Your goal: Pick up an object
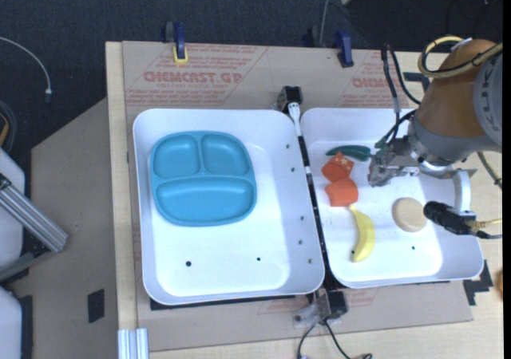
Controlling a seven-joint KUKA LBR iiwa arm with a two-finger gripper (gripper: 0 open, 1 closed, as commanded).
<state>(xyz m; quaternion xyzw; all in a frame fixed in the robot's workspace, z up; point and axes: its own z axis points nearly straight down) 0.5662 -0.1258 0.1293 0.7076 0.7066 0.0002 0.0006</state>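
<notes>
Gripper: gripper (pixel 382 171) hangs low in the right bin (pixel 447 268), just right of the red pieces; whether it is parted or closed I cannot tell.
Camera view, right bin: two red blocks (pixel 340 180) sit left of centre, touching or nearly so; a dark green piece (pixel 351 151) lies just beyond them; a banana (pixel 363 235) lies nearer; a pale round piece (pixel 409 215) sits right of the banana.
Camera view, left bin: a blue divided plate (pixel 204 177) rests at the far left.
Step in hand: likely closing in on something to lift, probably a red block.
Doing it well: centre over a single block, come straight down, keep off the green piece, and lift only once the block is squarely pinched.
</notes>
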